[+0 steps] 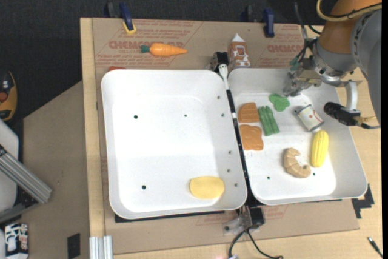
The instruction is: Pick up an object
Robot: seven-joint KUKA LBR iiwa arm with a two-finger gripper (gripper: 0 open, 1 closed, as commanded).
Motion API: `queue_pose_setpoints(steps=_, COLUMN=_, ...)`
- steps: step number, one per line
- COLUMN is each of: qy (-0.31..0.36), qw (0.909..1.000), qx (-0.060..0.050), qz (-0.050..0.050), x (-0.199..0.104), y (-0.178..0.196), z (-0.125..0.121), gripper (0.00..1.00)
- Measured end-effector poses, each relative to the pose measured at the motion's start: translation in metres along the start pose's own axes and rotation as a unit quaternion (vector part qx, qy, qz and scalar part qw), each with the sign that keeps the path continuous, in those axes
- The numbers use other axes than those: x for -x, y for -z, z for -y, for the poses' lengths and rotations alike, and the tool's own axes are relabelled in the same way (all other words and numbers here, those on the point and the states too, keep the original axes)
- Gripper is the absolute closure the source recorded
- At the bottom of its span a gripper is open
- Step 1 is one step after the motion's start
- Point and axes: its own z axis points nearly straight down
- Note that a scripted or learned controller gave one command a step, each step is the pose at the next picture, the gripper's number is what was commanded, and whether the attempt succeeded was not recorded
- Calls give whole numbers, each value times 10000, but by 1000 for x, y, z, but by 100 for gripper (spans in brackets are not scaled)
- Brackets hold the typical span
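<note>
We see the pincer (293,87) low over the far part of the right bin (345,185), just beside a small green piece (280,102), but we cannot tell whether it pinches anything, because the wrist hides its tips. The things it could pick lie close together in this bin: the green piece, a green ridged strip (268,119), two orange-brown slabs (250,125), a small can (308,117), a corn cob (319,148) and a croissant (296,163). In our judgement the main risk is a miss, since the green piece is flat and may slide on the smooth white floor; the can is round and may roll away if it is touched. The left bin (121,148) holds one yellow piece (206,187) near its front edge. The bins rest on a cardboard sheet (97,45) clamped on the table, where a carrot (165,50) and a small carton (239,51) lie behind them. Dark carpet surrounds the table.
</note>
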Motion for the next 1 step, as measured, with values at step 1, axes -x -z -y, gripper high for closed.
queue_pose_setpoints(steps=1, qy=-15, qw=10000, qx=-68, qz=-33, x=-49, y=-13, z=79, gripper=100)
